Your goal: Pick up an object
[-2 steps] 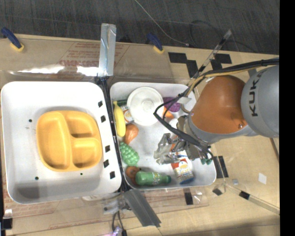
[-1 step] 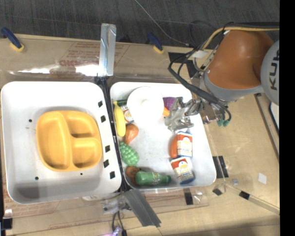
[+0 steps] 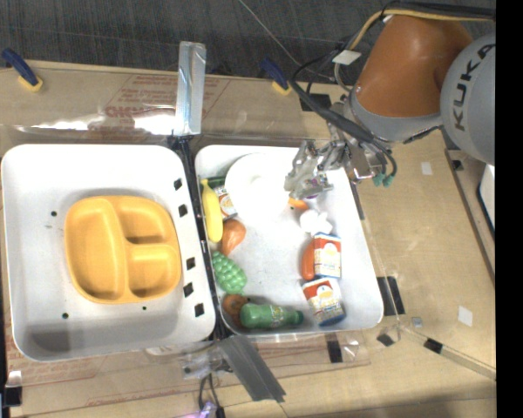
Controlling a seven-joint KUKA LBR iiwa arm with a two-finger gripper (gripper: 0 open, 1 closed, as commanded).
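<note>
Seemingly unloaded, the gripper [image 3: 307,174] is poised low over the right bin [image 3: 270,264]; whether it is open cannot be told. A small orange piece [image 3: 299,203] lies just beneath it. It should be centred before any closing, with the neighbouring cartons [image 3: 326,258] avoided.

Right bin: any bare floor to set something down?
Yes: the middle of the right bin, between the banana, onion and grapes on the left and the cartons on the right. The near edge, by the green bottle, is crowded.
</note>
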